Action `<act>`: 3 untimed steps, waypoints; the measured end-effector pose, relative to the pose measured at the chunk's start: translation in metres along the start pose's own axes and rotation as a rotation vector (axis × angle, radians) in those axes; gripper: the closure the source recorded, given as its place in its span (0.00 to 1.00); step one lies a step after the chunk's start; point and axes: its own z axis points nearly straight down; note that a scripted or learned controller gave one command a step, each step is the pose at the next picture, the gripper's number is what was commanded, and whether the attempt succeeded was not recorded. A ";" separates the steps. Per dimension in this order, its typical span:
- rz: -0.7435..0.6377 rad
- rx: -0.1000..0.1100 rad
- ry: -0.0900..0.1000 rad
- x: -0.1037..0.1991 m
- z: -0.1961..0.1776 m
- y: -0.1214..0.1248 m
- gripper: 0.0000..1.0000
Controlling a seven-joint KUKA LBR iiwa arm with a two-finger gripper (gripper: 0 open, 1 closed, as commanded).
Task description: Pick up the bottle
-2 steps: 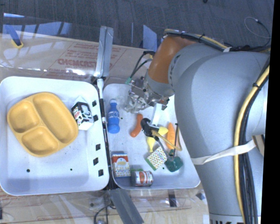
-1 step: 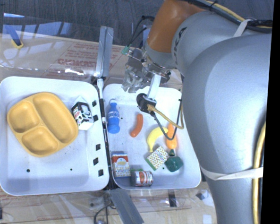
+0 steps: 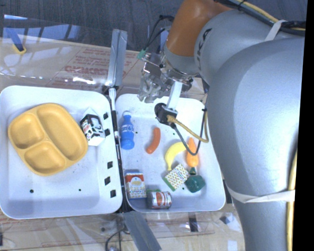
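Observation:
A small blue bottle (image 3: 127, 131) with a white cap lies in the right bin (image 3: 210, 168), close to its left wall. My gripper (image 3: 148, 92) hangs above the bin's back left corner, up and to the right of the bottle and apart from it. Nothing shows between its fingers.
The right bin also holds a red sausage (image 3: 154, 140), a banana (image 3: 172, 154), a carrot (image 3: 192, 152), a patterned packet (image 3: 175, 177), a green item (image 3: 195, 184), a juice carton (image 3: 135, 184) and a can (image 3: 159, 199). The left bin (image 3: 15, 193) holds a yellow divided plate (image 3: 46, 138) and a milk carton (image 3: 93, 128).

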 end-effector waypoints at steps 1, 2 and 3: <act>-0.001 0.001 0.000 0.001 0.000 0.000 0.00; -0.328 0.000 -0.001 -0.013 0.047 -0.047 0.00; -0.327 -0.001 -0.001 -0.014 0.047 -0.047 0.00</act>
